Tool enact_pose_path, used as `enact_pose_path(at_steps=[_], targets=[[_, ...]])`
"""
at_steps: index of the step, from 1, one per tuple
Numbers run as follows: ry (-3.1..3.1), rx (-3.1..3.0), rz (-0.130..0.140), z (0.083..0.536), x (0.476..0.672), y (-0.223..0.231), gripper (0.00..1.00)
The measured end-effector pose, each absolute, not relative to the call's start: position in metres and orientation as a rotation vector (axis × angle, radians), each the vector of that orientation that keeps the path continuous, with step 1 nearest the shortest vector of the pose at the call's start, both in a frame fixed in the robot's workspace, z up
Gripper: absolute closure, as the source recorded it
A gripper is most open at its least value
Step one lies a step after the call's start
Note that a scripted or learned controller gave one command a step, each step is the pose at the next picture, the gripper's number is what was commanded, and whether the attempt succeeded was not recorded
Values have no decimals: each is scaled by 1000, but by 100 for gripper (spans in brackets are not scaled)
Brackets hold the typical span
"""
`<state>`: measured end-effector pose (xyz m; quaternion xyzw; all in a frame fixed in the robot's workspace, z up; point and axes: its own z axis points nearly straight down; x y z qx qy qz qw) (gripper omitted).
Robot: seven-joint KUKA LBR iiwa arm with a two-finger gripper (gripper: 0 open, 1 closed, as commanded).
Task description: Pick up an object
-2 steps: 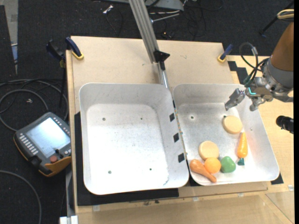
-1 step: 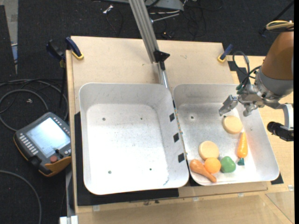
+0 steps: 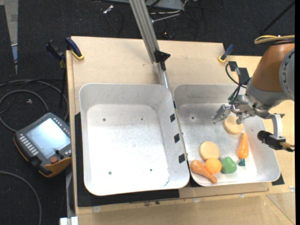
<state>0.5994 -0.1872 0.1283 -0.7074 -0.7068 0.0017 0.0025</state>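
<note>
My grey two-finger gripper (image 3: 230, 114) sits low in right white bin (image 3: 197, 107), jaws apart, right above pale cream round disc (image 3: 233, 126). Looks lined up for grab, nothing held yet imo.

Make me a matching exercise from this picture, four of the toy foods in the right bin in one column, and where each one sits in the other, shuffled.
Things:
1. carrot
2. green piece
3. pale disc
4. squash

Places:
A. directly under the gripper
B. at the bin's near-left corner
C. upright near the bin's right side
D. just right of the orange ball

Pairs: 1-C, 2-D, 3-A, 4-B
</note>
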Motion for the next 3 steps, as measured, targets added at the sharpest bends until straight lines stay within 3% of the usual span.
enact_pose_path(at_steps=[1,2,3], targets=[[-2228,-2228,-2,99,602,-188,0],[-2232,-2231,-9,112,604,-188,100],[-2230,-2222,-6,175,608,-184,100]])
